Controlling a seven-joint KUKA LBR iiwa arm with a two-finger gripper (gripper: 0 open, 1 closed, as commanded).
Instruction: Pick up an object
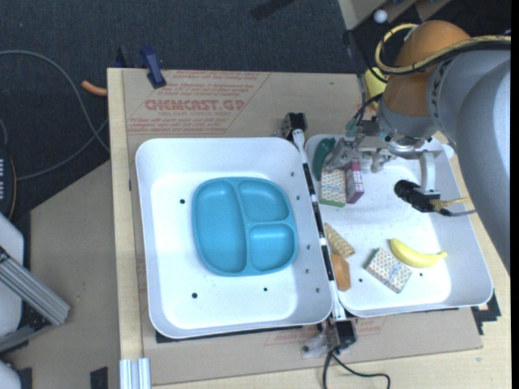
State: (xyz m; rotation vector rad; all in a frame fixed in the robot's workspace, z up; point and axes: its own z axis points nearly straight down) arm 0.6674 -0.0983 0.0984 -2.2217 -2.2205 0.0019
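Observation:
My gripper (pixel 362 157) hangs over the far left part of the right bin (pixel 454 286), reaching in from the right. Just below it stands a small maroon box (pixel 355 183), and a pale patterned box (pixel 333 186) leans against that box's left side. A green object (pixel 324 149) lies by the bin's far left corner, partly hidden by the gripper. A yellow banana (pixel 417 254) lies near the front right, with a patterned sponge block (pixel 388 270) beside it. I see nothing lifted off the bin floor.
A tan wafer (pixel 338 241) and an orange stick (pixel 341 272) lie along the right bin's left wall. The left bin (pixel 162 217) holds a blue divided plate (pixel 243 224). The grey arm (pixel 478 112) covers the right bin's far right side.

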